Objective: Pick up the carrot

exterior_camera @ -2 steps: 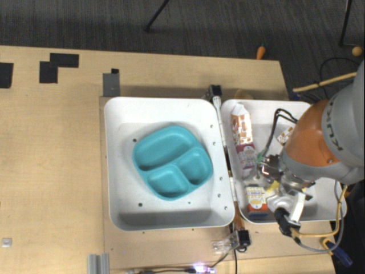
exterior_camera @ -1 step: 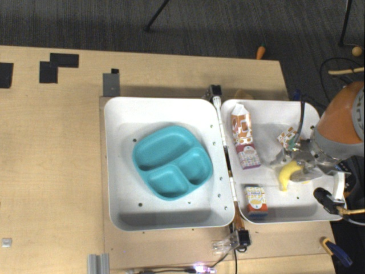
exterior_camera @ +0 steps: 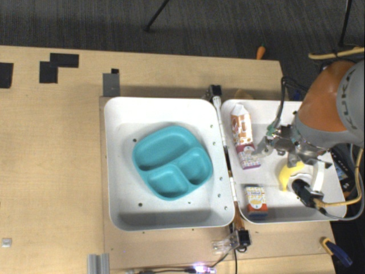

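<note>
My arm (exterior_camera: 333, 104) comes in from the right, its orange band high over the right bin (exterior_camera: 333, 213). The metal wrist hangs above the middle of that bin. From this slant I cannot tell whether my jaws are open or closed, and I see nothing gripped between them.

I cannot tell where the carrot lies; none of the things I can make out in the right bin reads clearly as one. Along that bin's left side stands a white and orange carton (exterior_camera: 241, 124), lying lengthwise near the divider. Just below it is a small purple and white packet (exterior_camera: 248, 156), close to the left of my wrist. Nearer the front wall sits a little box (exterior_camera: 256, 201) with an orange and red face, apart from the packet. A yellow item (exterior_camera: 285, 176), partly covered by my wrist, lies just beneath it towards the bin's centre; its shape is too hidden to name.

The left bin (exterior_camera: 120, 170) holds a teal divided plate (exterior_camera: 171, 161), set slantwise in the middle with its three compartments up. Both bins rest side by side on the pale wooden desk (exterior_camera: 51, 170)
</note>
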